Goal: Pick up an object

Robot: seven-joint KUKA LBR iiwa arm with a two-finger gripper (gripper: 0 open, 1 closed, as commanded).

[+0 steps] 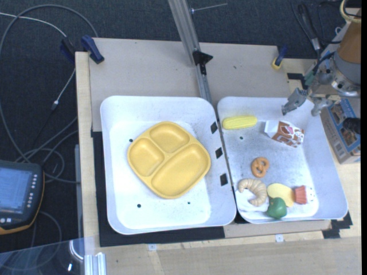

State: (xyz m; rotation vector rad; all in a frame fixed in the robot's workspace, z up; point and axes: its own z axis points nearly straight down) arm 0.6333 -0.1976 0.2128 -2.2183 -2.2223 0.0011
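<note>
From the overhead camera, your arm reached in from the right, its gripper (305, 101) hanging over the far right corner of the right bin (338, 202), fingers spread wide with nothing between them.

No target was named, so every item in that bin was a candidate. A small brown-and-white milk carton (285, 133) lay on its side just near of the gripper, the closest pick. A yellow corn cob (239, 122) lay to its left, along the far wall. A pretzel (260, 165) sat alone mid-bin. In the near corner a croissant (254, 190), a yellow pepper (280, 191), a green pepper (276, 209) and a small red-and-white piece (302, 195) crowded together, touching or nearly so.

The left bin (112, 208) held a yellow divided plate (168, 159), well apart from the gripper.

Judging from this, the risks ran two ways. The tipped carton could skid or roll out if the fingers closed across its sloped end rather than its flat sides. A descent this near the far wall could also catch a finger on the rim. In the crowded corner, you would likely have nudged or pinched a neighbour.
</note>
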